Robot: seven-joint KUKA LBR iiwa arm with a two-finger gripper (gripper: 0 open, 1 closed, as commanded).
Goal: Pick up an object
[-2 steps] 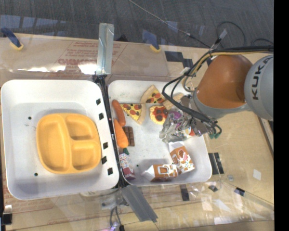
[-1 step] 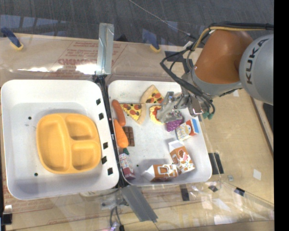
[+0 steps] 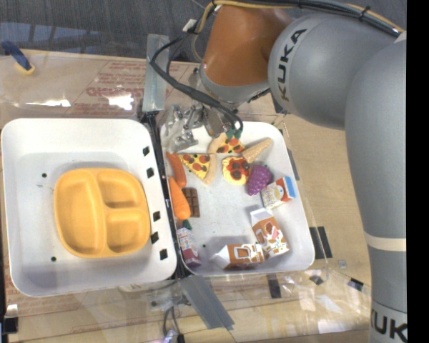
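My gripper (image 3: 185,125) hangs over the far left corner of the right bin (image 3: 223,221), under the orange wrist band. Just below it lie a pizza slice (image 3: 196,165) and a second pizza slice (image 3: 228,146). Beside those are an ice cream cone (image 3: 258,148), a round yellow pastry (image 3: 236,171) and purple grapes (image 3: 258,179). Along the bin's left wall lie a red sausage (image 3: 174,167), a carrot (image 3: 179,201) and a chocolate bar (image 3: 192,202). I see nothing held in the gripper.
Small cartons (image 3: 277,194) (image 3: 270,236) (image 3: 243,254) and a little bottle (image 3: 187,247) sit in the right bin's near half. The left bin (image 3: 14,145) holds a yellow divided tray (image 3: 100,211). The grey arm covers the view's upper right.
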